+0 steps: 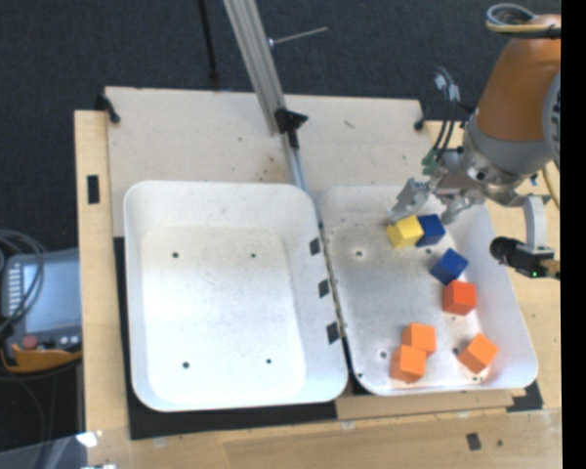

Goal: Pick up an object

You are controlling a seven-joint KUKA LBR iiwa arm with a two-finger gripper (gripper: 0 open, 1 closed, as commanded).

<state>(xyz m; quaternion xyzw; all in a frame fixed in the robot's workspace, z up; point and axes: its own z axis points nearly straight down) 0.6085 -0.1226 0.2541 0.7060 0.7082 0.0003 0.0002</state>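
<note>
The right bin holds several cubes. A yellow cube touches a blue cube near the bin's far side. My gripper hovers just behind and above that pair, open, with one finger over the yellow cube's far side and nothing between the fingers. A second blue cube lies nearer the front, and a red-orange cube sits just below it.
Three orange cubes sit along the right bin's front. The left bin stands beside it. A slanted metal rail rises behind the bins, left of the arm.
</note>
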